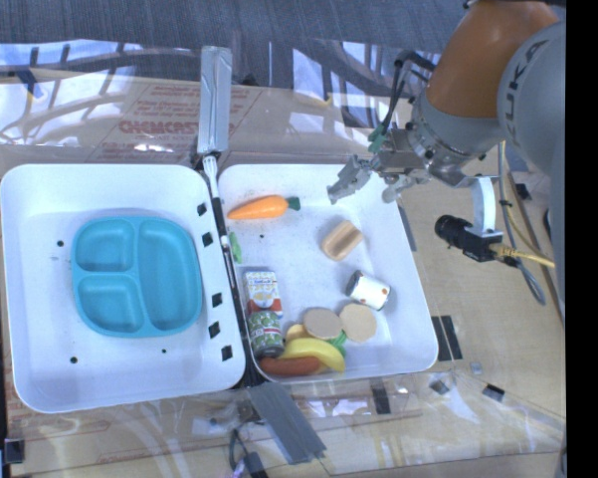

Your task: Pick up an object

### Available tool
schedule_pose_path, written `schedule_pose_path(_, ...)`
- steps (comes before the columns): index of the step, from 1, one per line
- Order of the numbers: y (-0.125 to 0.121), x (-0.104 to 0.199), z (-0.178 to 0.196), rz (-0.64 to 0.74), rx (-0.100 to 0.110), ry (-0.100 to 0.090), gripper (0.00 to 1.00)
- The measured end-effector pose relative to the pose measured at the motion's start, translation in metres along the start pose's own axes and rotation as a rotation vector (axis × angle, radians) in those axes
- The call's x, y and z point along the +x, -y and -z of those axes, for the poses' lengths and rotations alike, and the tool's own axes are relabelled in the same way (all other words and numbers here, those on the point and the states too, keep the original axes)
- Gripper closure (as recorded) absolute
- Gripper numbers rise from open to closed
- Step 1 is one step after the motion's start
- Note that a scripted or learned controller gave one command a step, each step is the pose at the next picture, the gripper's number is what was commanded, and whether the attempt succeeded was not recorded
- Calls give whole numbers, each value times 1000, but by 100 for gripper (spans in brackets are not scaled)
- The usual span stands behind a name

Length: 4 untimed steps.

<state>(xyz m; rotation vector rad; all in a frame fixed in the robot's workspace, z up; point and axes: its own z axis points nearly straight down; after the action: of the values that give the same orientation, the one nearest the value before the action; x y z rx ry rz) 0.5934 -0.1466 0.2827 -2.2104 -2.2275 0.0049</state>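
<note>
My gripper [366,187] hovers over the far right corner of the right bin [406,267], its two fingers spread open with nothing between them. Below it in the bin lie a carrot [259,207] at the far left, a tan bread piece [340,239] just under the gripper, and a small white cup [369,290] on its side. Along the near wall sit two tan round discs [340,323], a banana [313,351], a red sausage [291,367] and a labelled can [264,312] lying lengthwise.
The left bin [30,267] holds a blue divided plate [136,273]. A grey divider bar [215,98] rises between the bins at the back. Cables and a black fitting [468,235] hang beside the right bin's outer wall.
</note>
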Motion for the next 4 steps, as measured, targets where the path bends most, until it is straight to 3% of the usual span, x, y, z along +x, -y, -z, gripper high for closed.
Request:
schedule_pose_path(1, -49, 35, -178, 140, 13, -3, 0)
schedule_pose_path(2, -13, -55, -179, 313, 1, 1, 0)
schedule_pose_path(3, -65, -23, -191, 318, -3, 0, 0)
schedule_pose_path(4, -36, -32, -172, 233, -2, 0, 0)
